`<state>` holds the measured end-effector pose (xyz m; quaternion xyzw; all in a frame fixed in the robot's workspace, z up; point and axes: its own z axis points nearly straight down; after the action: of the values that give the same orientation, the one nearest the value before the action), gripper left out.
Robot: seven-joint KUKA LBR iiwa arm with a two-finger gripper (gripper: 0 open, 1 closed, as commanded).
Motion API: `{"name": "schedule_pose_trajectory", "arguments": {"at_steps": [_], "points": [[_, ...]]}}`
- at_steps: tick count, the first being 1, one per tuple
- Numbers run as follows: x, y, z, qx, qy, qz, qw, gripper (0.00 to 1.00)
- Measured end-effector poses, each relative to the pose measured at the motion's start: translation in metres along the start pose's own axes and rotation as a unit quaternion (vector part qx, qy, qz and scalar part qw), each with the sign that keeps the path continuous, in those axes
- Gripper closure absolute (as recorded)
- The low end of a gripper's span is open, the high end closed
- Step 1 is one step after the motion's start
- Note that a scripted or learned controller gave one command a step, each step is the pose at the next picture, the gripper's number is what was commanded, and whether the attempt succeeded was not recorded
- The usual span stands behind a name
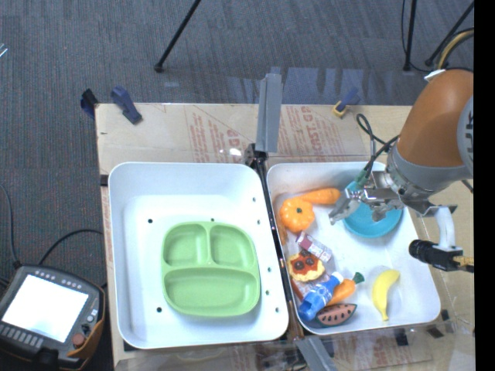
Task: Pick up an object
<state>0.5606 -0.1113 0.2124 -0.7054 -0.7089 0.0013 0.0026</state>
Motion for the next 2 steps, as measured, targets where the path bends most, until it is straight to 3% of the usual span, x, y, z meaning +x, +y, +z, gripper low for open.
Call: {"name": "schedule_pose_trajectory", "arguments": {"at_steps": [1,2], "points": [[0.0186,0.0183,0.1262,0.000,0.000,0.180,0.9836,0.00],[0.0184,0.0185,0.1260,0.000,0.000,0.181,0.9835,0.00]]}}
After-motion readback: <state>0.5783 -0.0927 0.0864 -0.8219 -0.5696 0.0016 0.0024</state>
